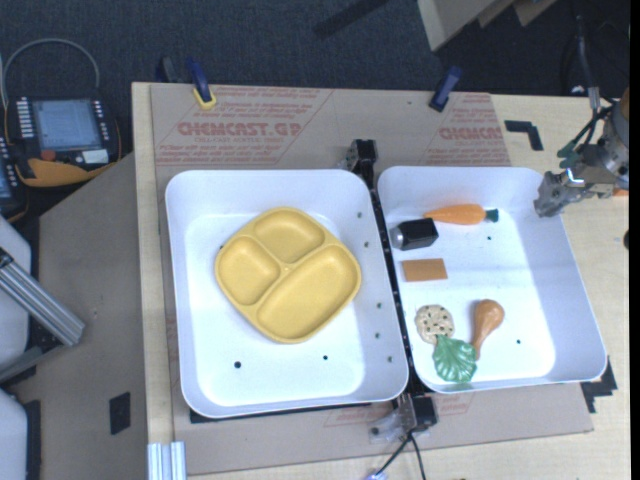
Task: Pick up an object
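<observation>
Two shallow white bins are set side by side on the worktop (150,268), which is covered with brown printed cardboard. The left bin (200,368) is occupied by a yellow divided plate (288,273) with three compartments, lying near its centre.

The objects for picking are gathered in the right bin (560,298). A toy carrot (458,215) is laid crosswise near the far wall, its green end turned to the right. Just beside it, toward the wall shared with the other bin, a small black block (417,233) is seen. A flat brown rectangle (424,269) lies nearer the camera, apart from both. Further forward, a speckled cookie (434,321) is placed just beside a toy drumstick (486,321), and a green leaf-shaped piece (455,360) lies at their near side, apparently touching the cookie and the thin end of the drumstick. The right half of this bin's floor carries nothing.

The end effector (560,190) is held at the far right edge of the right bin, above its rim and well apart from every object. Nothing is seen between its fingers; whether they are spread or pressed together cannot be told at this distance.

A handheld control pendant (62,133) rests off the worktop at the far left. Blue clamps (203,88) are fixed along the far edge of the cardboard.
</observation>
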Motion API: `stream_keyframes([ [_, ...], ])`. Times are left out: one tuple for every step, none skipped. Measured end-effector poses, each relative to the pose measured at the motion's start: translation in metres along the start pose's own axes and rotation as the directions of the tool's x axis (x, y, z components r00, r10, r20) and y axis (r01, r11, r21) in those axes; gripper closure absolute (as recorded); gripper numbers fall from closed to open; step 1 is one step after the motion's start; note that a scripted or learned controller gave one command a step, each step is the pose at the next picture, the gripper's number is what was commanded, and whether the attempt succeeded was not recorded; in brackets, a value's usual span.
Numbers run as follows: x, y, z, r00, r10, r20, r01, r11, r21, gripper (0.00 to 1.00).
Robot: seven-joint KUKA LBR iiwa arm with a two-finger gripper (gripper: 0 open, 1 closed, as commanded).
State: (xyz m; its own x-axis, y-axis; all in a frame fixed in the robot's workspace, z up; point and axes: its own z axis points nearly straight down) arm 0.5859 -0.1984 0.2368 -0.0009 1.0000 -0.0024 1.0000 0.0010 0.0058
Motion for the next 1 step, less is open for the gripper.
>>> stream_keyframes([
  [0.0544, 0.0057, -0.0096, 1.0, -0.005, -0.003, 0.005, 1.0, 0.003, 1.0],
])
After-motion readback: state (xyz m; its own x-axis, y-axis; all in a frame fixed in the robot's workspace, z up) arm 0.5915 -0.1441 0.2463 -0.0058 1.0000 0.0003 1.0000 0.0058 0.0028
